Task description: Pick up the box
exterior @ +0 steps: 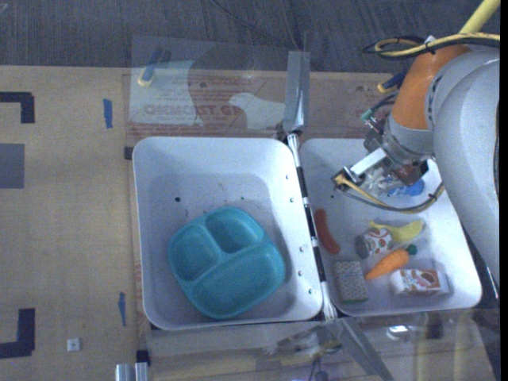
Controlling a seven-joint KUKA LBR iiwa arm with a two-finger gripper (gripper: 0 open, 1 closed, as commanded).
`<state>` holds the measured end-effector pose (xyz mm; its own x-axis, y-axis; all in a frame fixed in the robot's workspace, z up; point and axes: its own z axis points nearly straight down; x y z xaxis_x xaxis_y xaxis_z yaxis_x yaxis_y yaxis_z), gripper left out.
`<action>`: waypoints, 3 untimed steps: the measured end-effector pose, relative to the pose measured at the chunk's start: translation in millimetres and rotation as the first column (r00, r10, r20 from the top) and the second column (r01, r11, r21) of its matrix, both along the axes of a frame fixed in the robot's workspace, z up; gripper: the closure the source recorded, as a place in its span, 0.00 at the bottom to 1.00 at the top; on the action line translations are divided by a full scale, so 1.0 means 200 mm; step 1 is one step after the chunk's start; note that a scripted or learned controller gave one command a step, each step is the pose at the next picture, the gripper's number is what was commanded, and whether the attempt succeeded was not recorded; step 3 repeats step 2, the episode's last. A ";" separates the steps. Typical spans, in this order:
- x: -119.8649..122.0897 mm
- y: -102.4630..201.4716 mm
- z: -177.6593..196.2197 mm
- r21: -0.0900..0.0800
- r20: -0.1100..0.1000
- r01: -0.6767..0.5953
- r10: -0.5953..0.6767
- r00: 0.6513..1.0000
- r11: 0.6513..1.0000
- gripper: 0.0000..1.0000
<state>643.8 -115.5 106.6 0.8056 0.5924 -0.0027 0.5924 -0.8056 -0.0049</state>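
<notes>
The box (pixel 418 281) is small, white with orange-red print, and lies flat in the near right corner of the right bin (pixel 317 161). My gripper (pixel 386 182) hangs over the far middle of that bin, well behind the box and apart from it. The grey wrist with its orange band (pixel 413 94) rises above the gripper and hides the view down onto it. Nothing is seen held.
In the right bin lie a carrot (pixel 388 263), a banana (pixel 402 230), a small can (pixel 367 244), a grey sponge (pixel 349 280) and a red sausage (pixel 325 230). A teal divided plate (pixel 226 260) fills the left bin (pixel 159 173). The carrot lies just behind the box.
</notes>
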 end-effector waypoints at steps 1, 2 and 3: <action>-0.43 0.17 0.38 0.000 0.001 -0.008 0.008 1.000 1.000 1.00; -0.79 0.22 0.38 0.000 0.001 -0.013 0.013 1.000 1.000 1.00; -0.79 0.22 0.38 0.000 0.001 -0.013 0.013 1.000 1.000 1.00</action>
